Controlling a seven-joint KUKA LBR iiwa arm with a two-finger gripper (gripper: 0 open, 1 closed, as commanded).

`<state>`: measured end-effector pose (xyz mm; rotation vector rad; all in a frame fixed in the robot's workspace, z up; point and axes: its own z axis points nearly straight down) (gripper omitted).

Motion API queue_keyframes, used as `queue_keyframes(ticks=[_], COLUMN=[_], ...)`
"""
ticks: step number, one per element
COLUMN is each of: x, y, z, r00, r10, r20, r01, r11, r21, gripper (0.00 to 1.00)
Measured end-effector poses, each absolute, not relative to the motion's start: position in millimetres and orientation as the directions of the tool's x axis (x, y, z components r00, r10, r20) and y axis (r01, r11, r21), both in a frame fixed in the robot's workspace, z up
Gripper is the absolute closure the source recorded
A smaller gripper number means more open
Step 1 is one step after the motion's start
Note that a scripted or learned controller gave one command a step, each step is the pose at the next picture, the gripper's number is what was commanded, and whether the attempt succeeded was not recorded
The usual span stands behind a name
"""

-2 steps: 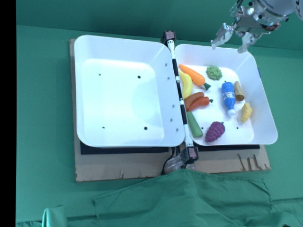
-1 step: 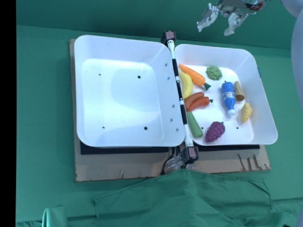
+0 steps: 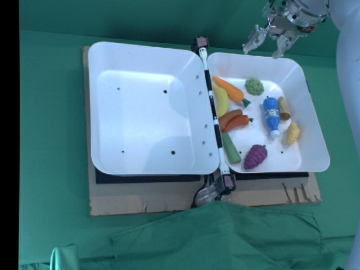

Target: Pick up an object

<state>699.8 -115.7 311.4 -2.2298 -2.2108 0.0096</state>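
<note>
The gripper (image 3: 264, 46) hangs above the far rim of the right bin (image 3: 315, 151), its two fingers spread wide with nothing between them; the arm (image 3: 346, 55) behind it runs off the top and right of the camera view, so much of it is cut away. All the toys lie in that right bin: a carrot (image 3: 230, 89) across a yellow banana (image 3: 221, 98) that it partly hides, a green broccoli-like lump (image 3: 254, 86), a blue bottle (image 3: 271, 116) in the middle, two small yellowish pieces (image 3: 288, 122) near the right wall too small to name, a pair of orange-red peppers or carrots (image 3: 233, 120), a green cucumber (image 3: 230, 148) by the divider, and purple grapes (image 3: 255, 156). The left bin (image 3: 112, 55) shows small dark dots. A green cloth (image 3: 225, 238) covers the bench's near edge.
</note>
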Motion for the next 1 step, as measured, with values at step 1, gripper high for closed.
queue_keyframes(ticks=[1], x=[701.5], y=[-112.8], z=[330.3], r00=[0.006], r10=[1.000], r20=[-0.006], r01=[1.000], r11=[-0.006], r21=[0.007], gripper=[1.00])
